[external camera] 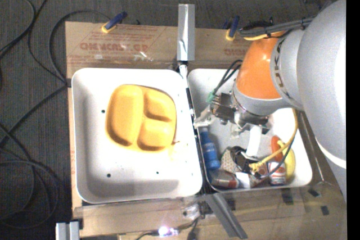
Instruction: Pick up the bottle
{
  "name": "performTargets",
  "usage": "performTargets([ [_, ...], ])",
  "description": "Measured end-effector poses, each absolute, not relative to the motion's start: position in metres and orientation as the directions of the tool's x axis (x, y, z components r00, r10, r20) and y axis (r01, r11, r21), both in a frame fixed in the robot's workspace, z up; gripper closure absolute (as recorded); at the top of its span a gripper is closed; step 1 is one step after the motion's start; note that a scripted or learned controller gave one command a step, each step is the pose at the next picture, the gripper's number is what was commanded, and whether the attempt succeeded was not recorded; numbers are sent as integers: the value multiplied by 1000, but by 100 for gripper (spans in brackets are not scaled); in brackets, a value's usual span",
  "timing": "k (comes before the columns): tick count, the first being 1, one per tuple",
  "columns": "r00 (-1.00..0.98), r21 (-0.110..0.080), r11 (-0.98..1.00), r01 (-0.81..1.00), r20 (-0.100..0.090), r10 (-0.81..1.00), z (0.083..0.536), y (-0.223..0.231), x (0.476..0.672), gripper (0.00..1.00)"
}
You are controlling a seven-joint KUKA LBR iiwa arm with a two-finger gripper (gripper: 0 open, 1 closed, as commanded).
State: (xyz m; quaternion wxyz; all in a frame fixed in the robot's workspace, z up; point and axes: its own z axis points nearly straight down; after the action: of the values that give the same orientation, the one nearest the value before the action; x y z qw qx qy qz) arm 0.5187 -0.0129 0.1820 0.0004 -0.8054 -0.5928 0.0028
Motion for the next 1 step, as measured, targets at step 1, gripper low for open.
performTargets([
  [1,155,-7,-155,988,-2,988,182,16,483,0],
])
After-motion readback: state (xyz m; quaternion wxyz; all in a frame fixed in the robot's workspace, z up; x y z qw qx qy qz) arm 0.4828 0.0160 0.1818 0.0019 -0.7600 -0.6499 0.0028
